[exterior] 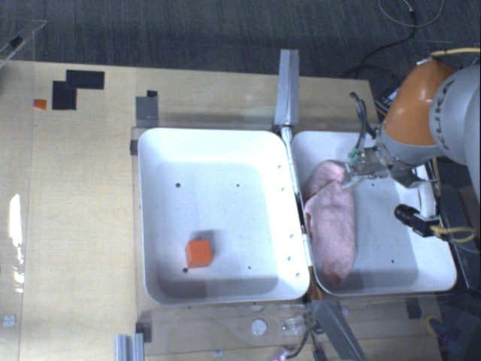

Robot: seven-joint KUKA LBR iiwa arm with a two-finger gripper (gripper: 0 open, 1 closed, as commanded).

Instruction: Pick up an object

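Bench (75,224): pale wood-grain top; black blocky marks and a small orange square at its far left
Left bin (158,201): shallow white tray, rounded corners, smooth and glossy; dark dots on its floor
Block (199,253): small orange cube, matte, lying near the left bin's near-left part; well apart from the arm
Right bin (428,269): same white tray, just beside the left one; a metal rail runs between them
Cloth (331,228): soft pink towel, fuzzy and rumpled, stretched along the right bin's left wall from far to near
Arm (443,119): grey rounded casing with an orange band; reaches in from the right
Gripper (359,164): slim metal tips at the cloth's far end, touching or just above it; how wide it stands and whether it has hold of the cloth, I cannot tell
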